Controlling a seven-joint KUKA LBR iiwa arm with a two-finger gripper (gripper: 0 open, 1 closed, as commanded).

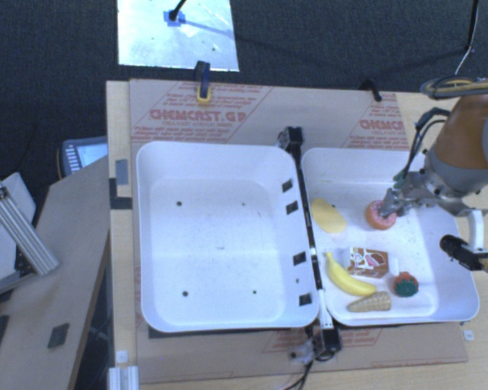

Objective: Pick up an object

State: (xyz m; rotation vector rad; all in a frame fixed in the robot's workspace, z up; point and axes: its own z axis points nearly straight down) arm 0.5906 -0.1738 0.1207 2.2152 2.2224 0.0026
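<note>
the gripper (393, 202) sits low in the right bin (451, 303), right of frame centre, directly over a pink doughnut-shaped toy (380, 215) and touching it from the upper right; whether it grips the toy cannot be told.

2 bins are sitting side by side on the bench (252, 108), the left bin (159, 169) touching the right bin (464, 299) along a shared edge. In the right bin, a lemon-like piece (328, 216) is lying nearest that shared edge. To its right a doughnut (380, 215) is sitting, with the gripper (392, 202) hanging just over it. In front of these a banana (346, 275) is lying beside a small carton (368, 262). An ice-cream cone (369, 302) is lying nearest the front wall, a strawberry (404, 283) just right of it.
</note>
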